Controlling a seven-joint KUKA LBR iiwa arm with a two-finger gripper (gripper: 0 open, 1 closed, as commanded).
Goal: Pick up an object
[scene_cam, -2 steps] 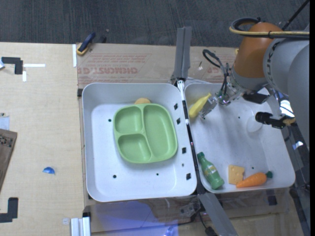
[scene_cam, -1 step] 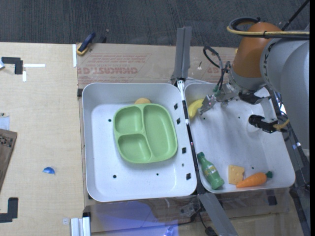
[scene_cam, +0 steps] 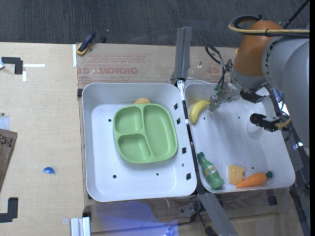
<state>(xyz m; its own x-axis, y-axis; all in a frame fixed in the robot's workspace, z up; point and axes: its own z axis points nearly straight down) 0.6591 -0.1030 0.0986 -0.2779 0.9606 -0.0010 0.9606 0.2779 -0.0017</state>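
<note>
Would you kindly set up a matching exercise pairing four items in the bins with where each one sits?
Things:
1. banana
2. green plate
3. carrot
4. green bottle

Places:
A. middle of the left bin
B. near right corner of the right bin
C. far left of the right bin, by the tool
D. near left of the right bin, by the divider

Pairs: 1-C, 2-A, 3-B, 4-D
</note>
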